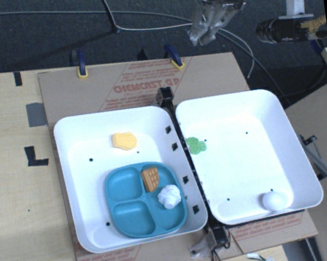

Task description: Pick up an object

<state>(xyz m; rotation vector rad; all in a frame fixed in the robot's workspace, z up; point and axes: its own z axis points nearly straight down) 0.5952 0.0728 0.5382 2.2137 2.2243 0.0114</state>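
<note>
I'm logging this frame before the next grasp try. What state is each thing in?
Gripper: raised beyond the bins, holding nothing visible.
Blue tray: flat in left bin.
Waffle piece: in tray.
White lump: in tray.
Yellow piece: on left bin's floor.
Green piece: right bin.
White ball: right bin.

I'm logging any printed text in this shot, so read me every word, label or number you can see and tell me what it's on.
"CHEMCAST GP" in red, printed on the brown board under the bins; the last letters are partly hidden by a black clamp.
Fainter red lines above and below it on the board: too small and blurred to read.
Nothing readable on the bins, tray or objects.
</note>
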